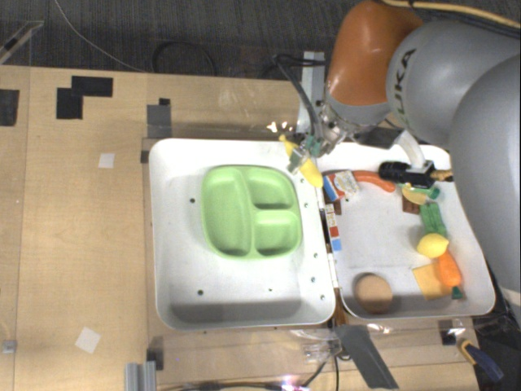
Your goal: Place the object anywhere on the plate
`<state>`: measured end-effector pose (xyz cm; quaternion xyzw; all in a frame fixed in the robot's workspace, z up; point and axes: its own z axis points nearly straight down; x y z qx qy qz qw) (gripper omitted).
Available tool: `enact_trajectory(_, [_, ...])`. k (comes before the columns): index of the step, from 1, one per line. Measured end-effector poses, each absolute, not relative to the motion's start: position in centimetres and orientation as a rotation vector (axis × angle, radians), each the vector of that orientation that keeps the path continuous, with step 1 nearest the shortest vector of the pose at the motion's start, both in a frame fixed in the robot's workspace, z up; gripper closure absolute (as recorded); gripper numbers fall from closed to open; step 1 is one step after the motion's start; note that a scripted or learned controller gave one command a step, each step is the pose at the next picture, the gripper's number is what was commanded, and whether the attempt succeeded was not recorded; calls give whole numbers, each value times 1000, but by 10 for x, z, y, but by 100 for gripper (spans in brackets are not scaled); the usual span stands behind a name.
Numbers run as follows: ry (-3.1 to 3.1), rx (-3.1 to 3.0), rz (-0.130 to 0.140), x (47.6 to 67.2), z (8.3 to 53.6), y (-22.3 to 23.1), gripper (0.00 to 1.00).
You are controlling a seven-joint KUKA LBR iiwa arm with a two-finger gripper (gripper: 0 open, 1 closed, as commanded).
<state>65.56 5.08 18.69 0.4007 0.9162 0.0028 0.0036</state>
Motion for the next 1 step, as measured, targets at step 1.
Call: enact_trajectory(1, [2870, 1259, 7, 656, 187, 49, 0])
